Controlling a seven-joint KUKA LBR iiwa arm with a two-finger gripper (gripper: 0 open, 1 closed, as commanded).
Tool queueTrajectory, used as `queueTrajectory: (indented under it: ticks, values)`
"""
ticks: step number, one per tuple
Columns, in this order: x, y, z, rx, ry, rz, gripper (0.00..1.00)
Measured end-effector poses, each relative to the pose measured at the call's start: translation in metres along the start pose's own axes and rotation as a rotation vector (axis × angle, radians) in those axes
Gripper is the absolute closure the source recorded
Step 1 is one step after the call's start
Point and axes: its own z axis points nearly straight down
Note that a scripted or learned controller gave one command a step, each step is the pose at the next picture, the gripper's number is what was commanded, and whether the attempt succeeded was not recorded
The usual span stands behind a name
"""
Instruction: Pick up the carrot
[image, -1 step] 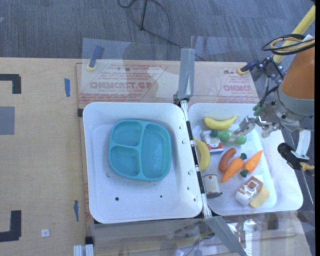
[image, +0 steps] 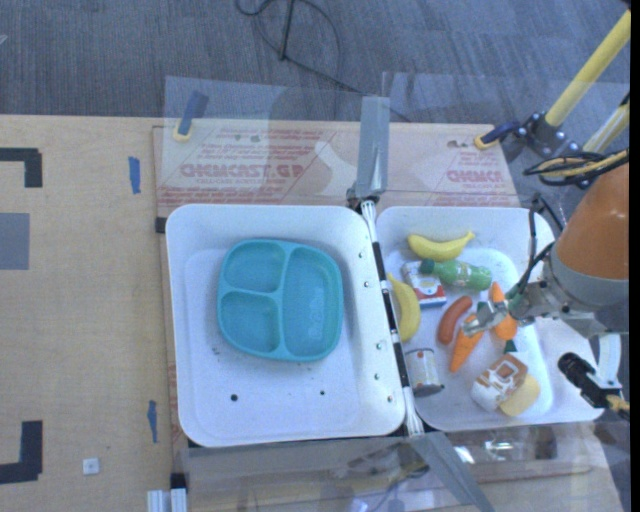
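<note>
The carrot is an orange tapered piece lying in the right bin, its tip pointing toward the bin's front. My gripper reaches in from the right and sits low over the carrot's upper end, covering part of it. A second orange piece lies right behind the gripper, partly hidden by it. The grey wrist and orange band stand over the bin's right wall.
The right bin also holds a banana, a green bottle, a red and white pack, a red sausage, a small can and a toast piece. Another banana lies by the divider. A teal divided plate sits in the left bin.
</note>
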Motion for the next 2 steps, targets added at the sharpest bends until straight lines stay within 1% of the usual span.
queueTrajectory:
  ticks: [1,2]
  values:
    - [-0.0122,0.0053,0.0232,0.004,0.0,0.085,0.0]
    - [-0.0157,0.0053,0.0133,-0.001,-0.004,0.09,1.0]
